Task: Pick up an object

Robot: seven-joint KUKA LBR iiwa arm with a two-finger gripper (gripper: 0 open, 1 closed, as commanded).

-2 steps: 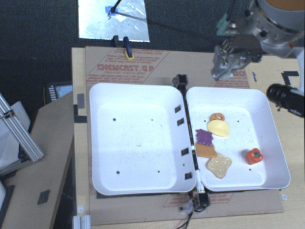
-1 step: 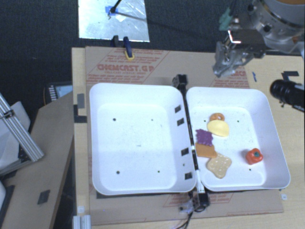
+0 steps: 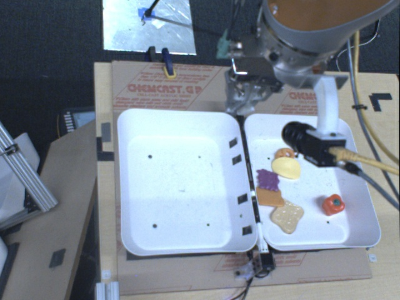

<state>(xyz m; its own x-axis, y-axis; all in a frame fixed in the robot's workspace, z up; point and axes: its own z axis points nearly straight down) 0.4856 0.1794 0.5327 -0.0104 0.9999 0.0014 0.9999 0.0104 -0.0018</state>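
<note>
The right bin (image 3: pixel 356 230) holds several small toy foods. A yellow piece (image 3: pixel 286 167) lies beside a small orange piece (image 3: pixel 284 153). Below them sit a purple cluster (image 3: pixel 267 179), an orange wedge (image 3: pixel 270 197) and a beige cracker-like piece (image 3: pixel 287 217). A red piece with a green top (image 3: pixel 333 204) lies alone toward the right. My gripper (image 3: pixel 245 102) hangs over the back rim where the two bins meet, above and behind the foods and touching none of them.
The left bin (image 3: pixel 175 180) lies beside the right one, with a black-clipped divider (image 3: pixel 247 174) between them. A black cylinder on a white bracket (image 3: pixel 309 144) with a yellow cable juts over the right bin's back. Cardboard lies under both bins.
</note>
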